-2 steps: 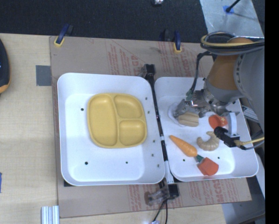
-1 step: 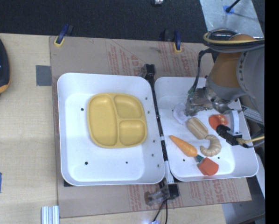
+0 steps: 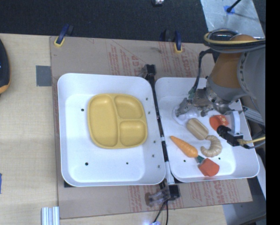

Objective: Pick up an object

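Note:
The right bin (image 3: 177,172) holds several toy foods. A tan oblong roll (image 3: 197,128) lies near its middle, with an orange carrot (image 3: 184,146) slanting in front of it. A curved beige croissant (image 3: 212,146) lies right of the carrot, and a red piece with a green tip (image 3: 209,167) sits at the front. Another red piece (image 3: 219,122) lies partly under the arm. My gripper (image 3: 186,109) hangs low over the back left part of this bin, just behind the roll, with nothing visibly held.
In the left bin (image 3: 70,139) lies a yellow divided plate (image 3: 117,120). The grey and orange arm (image 3: 229,69) covers the right bin's back right corner. Clamps hold the cardboard base at its back edge, and a pendant lies at the far left.

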Controlling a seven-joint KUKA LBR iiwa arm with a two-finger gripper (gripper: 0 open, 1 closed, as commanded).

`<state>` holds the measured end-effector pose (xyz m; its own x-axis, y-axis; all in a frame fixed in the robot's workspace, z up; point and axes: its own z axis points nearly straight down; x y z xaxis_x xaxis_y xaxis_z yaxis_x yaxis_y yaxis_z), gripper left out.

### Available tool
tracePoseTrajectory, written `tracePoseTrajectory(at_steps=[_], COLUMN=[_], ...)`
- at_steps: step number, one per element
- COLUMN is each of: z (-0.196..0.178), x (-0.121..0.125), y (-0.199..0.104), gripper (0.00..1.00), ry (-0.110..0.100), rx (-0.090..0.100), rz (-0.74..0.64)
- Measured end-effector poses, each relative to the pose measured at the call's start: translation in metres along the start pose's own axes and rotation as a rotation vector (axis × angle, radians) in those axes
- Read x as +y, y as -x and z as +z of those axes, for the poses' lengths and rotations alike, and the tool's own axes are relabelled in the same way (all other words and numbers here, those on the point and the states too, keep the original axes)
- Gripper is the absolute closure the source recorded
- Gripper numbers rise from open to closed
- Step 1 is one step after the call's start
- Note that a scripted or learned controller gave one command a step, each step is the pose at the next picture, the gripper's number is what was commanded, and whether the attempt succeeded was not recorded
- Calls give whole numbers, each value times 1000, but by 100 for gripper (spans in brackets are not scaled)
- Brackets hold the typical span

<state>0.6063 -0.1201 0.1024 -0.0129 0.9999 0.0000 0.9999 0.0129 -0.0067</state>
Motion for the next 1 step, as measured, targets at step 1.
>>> tracePoseTrajectory(at_steps=[1], z=[12], x=[-45], y=[18], gripper=[0], ry=[-2], rx=[1], rz=[11])
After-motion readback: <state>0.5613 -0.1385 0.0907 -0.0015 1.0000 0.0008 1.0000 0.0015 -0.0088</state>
